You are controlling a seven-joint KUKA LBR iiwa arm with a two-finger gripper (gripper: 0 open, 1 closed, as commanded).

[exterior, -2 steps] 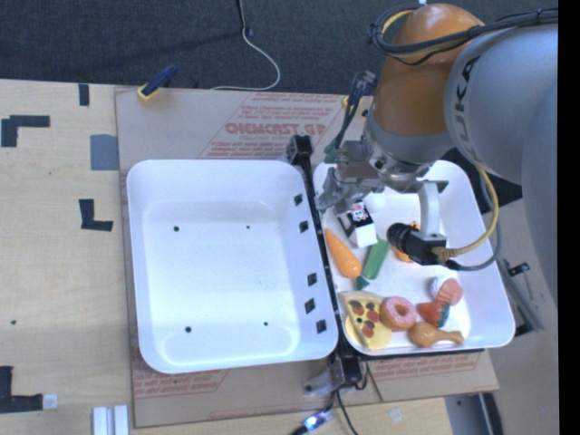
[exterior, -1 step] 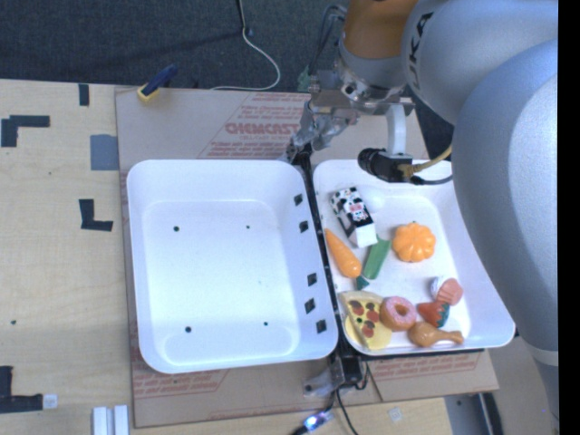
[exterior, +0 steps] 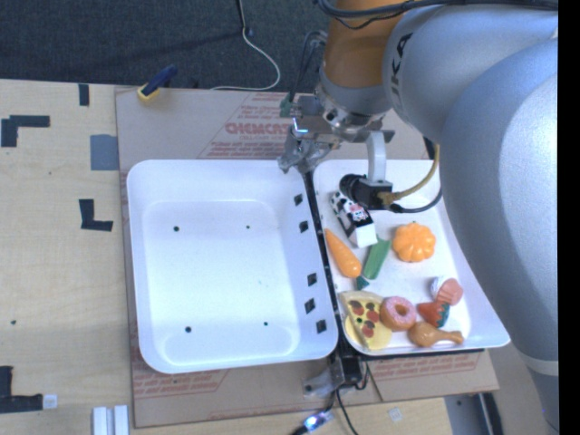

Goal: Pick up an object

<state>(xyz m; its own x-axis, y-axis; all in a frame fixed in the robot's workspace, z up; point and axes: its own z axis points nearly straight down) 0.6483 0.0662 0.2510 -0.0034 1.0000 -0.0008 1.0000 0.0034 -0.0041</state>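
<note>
Camera view: gripper [exterior: 299, 152] hangs at the far end of the seam between the two bins, just above the rims. I cannot tell whether it is wide or narrow from this angle, and I see nothing held in it.

All candidates sit in the right bin [exterior: 485, 323]. The carrot [exterior: 343, 254] lies against the left wall, with a green pod [exterior: 375, 259] just beside it and a pumpkin [exterior: 413, 242] further right. The near end is crowded: pizza slice [exterior: 362, 318], donut [exterior: 397, 313] and drumstick [exterior: 433, 335] are touching or nearly so.

My pick is the carrot. It looks like hollow toy plastic, so I judge it light, stiff, smooth and a bit slippery, not fragile. I'd grip across the thick middle, jaws square to its long axis; the taper would squirt out at the tip.

Surface is glossy white plastic, so things will likely slide if nudged. Room is tight: wall on the carrot's left, pod on its right. The pumpkin has more open floor around it, but it is round and wide. The left bin [exterior: 217, 270] offers plain floor.
</note>
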